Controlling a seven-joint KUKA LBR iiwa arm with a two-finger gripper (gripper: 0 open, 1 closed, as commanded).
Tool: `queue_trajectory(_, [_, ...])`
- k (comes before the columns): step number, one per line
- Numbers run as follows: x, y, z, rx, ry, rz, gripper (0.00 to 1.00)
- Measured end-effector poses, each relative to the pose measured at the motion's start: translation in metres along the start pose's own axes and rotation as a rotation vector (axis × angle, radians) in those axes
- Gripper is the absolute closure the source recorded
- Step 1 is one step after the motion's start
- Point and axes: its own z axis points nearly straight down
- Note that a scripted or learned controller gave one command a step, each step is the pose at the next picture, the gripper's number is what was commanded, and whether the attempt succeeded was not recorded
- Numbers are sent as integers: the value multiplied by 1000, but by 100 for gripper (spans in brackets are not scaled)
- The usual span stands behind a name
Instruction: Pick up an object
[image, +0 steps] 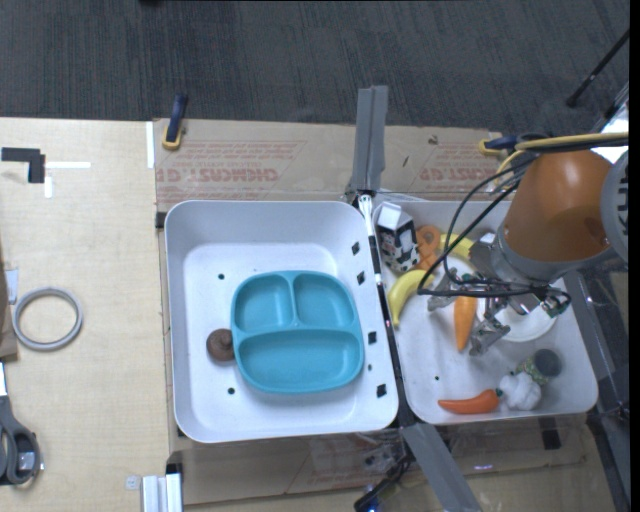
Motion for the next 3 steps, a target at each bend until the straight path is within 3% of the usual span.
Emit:
queue_trajectory(1, [-3,0,-10,2,-5,-3,100])
queue_trajectory(2, [-63,42,-100,1,-2,-121,100])
queue_trajectory(3, [-68,56,-174,1,-3,-226,100])
